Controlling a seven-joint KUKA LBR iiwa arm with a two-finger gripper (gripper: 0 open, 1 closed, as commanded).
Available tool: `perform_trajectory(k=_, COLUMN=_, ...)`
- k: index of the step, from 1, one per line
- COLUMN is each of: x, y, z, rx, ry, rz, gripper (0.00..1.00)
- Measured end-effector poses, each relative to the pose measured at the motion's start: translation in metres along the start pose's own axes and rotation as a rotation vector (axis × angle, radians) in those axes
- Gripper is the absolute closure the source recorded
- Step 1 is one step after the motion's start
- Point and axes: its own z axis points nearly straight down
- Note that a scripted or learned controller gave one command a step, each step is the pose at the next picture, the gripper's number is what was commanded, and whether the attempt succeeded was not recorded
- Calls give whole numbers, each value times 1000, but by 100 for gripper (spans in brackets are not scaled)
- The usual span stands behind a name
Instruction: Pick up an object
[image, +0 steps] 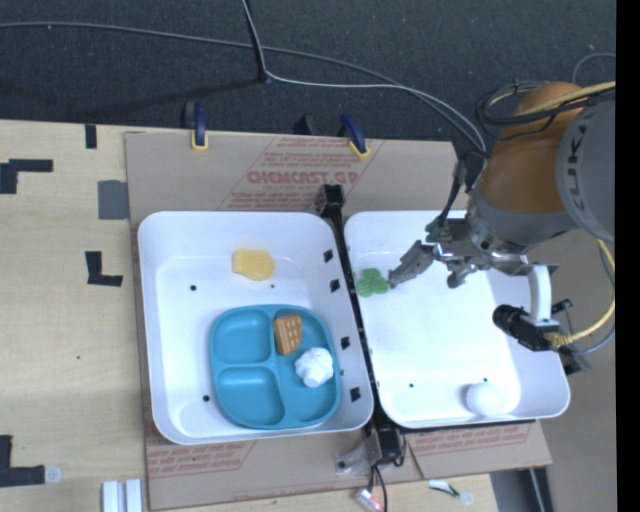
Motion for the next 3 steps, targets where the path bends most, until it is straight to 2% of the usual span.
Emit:
perform_trajectory(k=1, x=24, y=-32, z=-57, rx=1, ry=0, rz=2, gripper=0)
perform_trajectory(k=2, x=59, y=-33, z=-100, rx=3, ry=0, rz=1, gripper=0)
perform_trajectory(k=3, x=101, y=-5, z=-108, rx=6, ry=0, rz=0, gripper=0)
